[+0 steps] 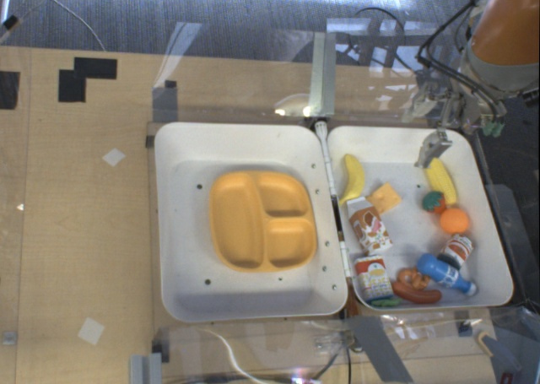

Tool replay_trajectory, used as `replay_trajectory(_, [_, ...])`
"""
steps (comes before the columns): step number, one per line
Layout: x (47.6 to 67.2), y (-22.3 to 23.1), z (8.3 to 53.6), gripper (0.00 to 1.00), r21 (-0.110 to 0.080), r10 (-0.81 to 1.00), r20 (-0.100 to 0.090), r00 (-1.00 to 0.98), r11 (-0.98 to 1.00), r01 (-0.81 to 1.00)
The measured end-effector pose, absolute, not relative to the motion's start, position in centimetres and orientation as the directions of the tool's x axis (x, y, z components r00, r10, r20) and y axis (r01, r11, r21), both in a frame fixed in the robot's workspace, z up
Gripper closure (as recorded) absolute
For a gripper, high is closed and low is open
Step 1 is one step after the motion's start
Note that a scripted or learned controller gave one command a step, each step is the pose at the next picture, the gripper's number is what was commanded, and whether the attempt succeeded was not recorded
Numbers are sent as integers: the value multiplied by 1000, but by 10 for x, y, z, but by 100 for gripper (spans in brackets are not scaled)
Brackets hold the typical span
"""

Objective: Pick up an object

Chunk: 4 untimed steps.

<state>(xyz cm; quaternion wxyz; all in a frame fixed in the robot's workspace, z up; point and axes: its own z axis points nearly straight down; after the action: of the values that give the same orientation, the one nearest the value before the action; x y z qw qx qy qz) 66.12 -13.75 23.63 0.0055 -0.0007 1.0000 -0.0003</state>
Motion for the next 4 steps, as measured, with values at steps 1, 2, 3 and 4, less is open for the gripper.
replay_trajectory(1, [655,-166,150,0,2,421,-4,-907,907,421])
replay_trajectory(2, [588,-134,131,0,4,644,-5,-765,765,644])
replay_trajectory(3, [582,-161,89,0,4,426,-11,-904,905,426])
replay_trajectory(4, [633,-157,101,0,3,365,-13,-931,931,365])
